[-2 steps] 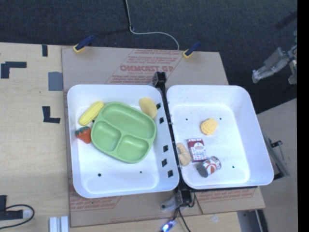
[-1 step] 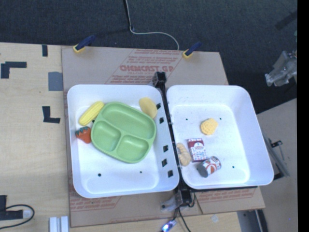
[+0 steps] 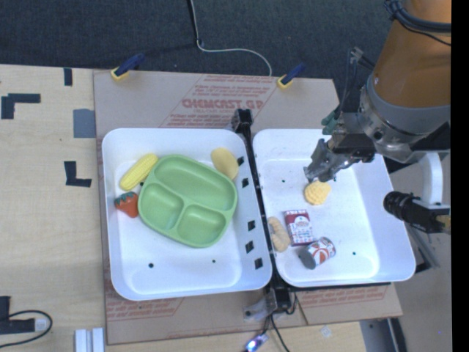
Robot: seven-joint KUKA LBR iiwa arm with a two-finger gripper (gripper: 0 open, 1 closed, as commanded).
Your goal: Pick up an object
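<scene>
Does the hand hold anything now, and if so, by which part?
Nothing visibly held: the hand hovers just above the small yellow item in the right bin.

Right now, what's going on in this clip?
A grey and orange robot arm reaches in over the right bin, its claw low just above a small yellow toy on the bin floor. The toy lies on the floor, not lifted. Nearby in that bin lie a peanut-shaped piece, a small red and white carton and a red and white can. The left bin holds a green divided plate, corn, a lemon-like piece and a strawberry.
</scene>
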